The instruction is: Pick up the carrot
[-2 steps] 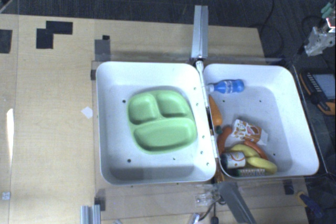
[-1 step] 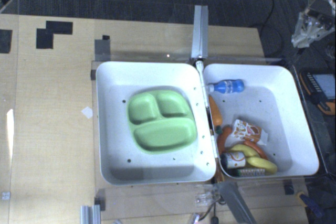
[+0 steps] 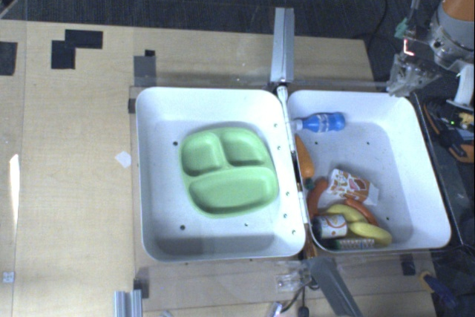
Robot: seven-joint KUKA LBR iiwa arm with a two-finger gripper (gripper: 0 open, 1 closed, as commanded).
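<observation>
Left bin (image 3: 148, 182): smooth green three-section plate (image 3: 228, 170) | Right bin (image 3: 423, 159): orange tapered carrot (image 3: 304, 162) along left wall, blue-capped bottle (image 3: 321, 122) lying near top, snack pouch (image 3: 349, 187), hot dog (image 3: 318, 194), yellow banana (image 3: 365, 228) clustered low left | Gripper (image 3: 404, 82): hanging above right bin's upper-right corner, grasp cannot be told.
</observation>
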